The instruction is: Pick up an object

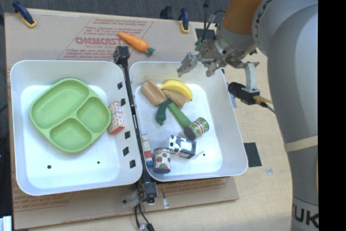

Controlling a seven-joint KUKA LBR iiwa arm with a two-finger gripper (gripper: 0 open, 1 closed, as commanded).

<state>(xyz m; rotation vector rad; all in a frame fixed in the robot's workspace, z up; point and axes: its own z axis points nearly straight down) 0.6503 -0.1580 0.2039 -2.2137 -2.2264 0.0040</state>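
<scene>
We see the grey arm (281, 62) with its orange band filling the 3 o'clock side of the tabletop (54, 24), its hand (201, 65) hanging above the 1 o'clock corner of the right bin (230, 132). The fingers (186, 66) stand spread apart and released, with nothing between them.

At 9 o'clock the left bin (21, 170) carries a green divided plate (69, 114), with a small carton (115, 118) just beside it at the plate's 3 o'clock.

In the right bin we find the objects to be picked: a yellow banana (179, 88) touching a brown bread roll (153, 92) toward 12 o'clock, a green vegetable (172, 112) at centre, a green can (199, 127) near 4 o'clock, and a toy cow (181, 146) and a red can (161, 159) at 6 o'clock.

A toy carrot (135, 42) lies on the cardboard at 12 o'clock, outside both bins.
</scene>
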